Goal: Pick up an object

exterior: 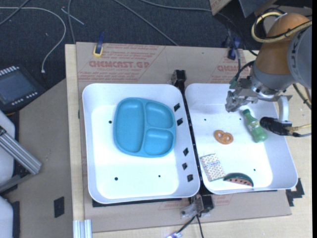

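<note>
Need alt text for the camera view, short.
A grey arm reaches from the right, its pincer hovering over the right bin, which holds a green bottle, pretzel, checkered packet and watermelon slice. The left bin holds a blue divided plate.

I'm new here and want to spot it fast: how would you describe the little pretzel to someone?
Find the right-hand white bin, the one without the blue divided plate. Near its middle lies the pretzel, left of the green bottle and above the checkered packet. It alone is a small orange-brown twisted loop.
</note>
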`<state>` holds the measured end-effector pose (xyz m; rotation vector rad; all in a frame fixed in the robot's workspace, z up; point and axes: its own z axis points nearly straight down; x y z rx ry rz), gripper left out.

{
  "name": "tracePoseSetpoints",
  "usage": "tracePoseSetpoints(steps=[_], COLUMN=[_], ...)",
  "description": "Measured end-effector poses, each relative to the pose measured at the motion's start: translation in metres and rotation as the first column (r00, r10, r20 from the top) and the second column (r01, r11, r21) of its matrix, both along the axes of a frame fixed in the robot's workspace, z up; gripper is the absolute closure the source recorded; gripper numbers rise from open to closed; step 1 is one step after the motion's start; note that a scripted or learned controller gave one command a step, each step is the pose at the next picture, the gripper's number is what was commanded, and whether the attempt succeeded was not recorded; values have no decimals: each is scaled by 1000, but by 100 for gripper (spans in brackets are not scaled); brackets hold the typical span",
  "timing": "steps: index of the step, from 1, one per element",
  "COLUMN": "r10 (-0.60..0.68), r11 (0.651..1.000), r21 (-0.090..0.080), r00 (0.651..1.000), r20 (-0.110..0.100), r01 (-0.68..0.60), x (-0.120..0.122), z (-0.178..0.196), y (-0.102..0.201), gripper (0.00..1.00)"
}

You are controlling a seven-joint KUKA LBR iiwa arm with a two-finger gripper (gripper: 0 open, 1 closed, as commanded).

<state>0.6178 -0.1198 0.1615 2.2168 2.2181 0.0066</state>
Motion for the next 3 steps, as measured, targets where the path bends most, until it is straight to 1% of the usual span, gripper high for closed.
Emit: tracePoseSetpoints(steps=[1, 2, 3], r10=[0, 1, 3], r11=[1000, 1000, 1000], r21=[0, 0, 2], r00=[1000, 1000, 1000], r20=[0, 1, -9], r01=[0, -1, -3], x=[7, 8, -4], z=[63, 115, 115], y=[-3, -3, 40], gripper=[100, 100, 100])
